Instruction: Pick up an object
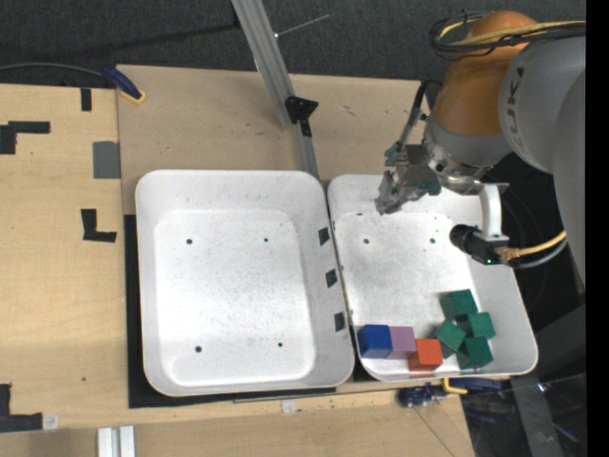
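While the gripper (392, 196) hangs at the right bin's (381, 265) 11 o'clock, whether clenched I cannot tell | blue cube (375, 340), purple cube (402, 340), orange cube (426, 352), green blocks (465, 327) cluster at 5 o'clock | likely light, rigid; pinch flat opposite faces.

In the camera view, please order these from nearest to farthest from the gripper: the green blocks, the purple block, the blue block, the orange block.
Measured from the gripper, at the far end of the right bin:
1. green blocks, near the bin's right wall.
2. purple block and blue block, side by side at the near wall; too close to call.
3. orange block, at the near wall beside the purple one, marginally farthest.
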{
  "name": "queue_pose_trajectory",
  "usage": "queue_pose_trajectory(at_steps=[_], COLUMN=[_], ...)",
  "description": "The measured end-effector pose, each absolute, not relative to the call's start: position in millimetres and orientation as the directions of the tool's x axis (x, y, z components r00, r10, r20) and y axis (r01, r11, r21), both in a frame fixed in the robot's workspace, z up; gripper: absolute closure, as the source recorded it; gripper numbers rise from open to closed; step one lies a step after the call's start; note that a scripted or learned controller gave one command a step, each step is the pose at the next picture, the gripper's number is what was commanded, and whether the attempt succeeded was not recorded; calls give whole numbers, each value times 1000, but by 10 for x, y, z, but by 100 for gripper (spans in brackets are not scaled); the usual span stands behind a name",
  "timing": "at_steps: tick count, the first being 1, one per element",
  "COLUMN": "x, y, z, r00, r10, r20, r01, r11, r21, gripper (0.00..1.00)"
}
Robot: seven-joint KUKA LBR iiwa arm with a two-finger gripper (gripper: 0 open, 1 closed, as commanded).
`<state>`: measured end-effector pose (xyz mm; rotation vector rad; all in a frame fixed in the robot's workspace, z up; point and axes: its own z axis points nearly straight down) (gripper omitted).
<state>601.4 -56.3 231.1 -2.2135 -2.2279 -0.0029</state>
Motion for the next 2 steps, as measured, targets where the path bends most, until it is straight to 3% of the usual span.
queue_pose_trajectory(at_steps=[1, 2], x=[6061, 6283], y=[59, 523], z=[2321, 2314], r00=[-8, -6], r10=[1000, 1000], r20=[2, 2], r01=[1000, 1000], r11=[8, 6], r21=[-1, 0], gripper=[100, 100])
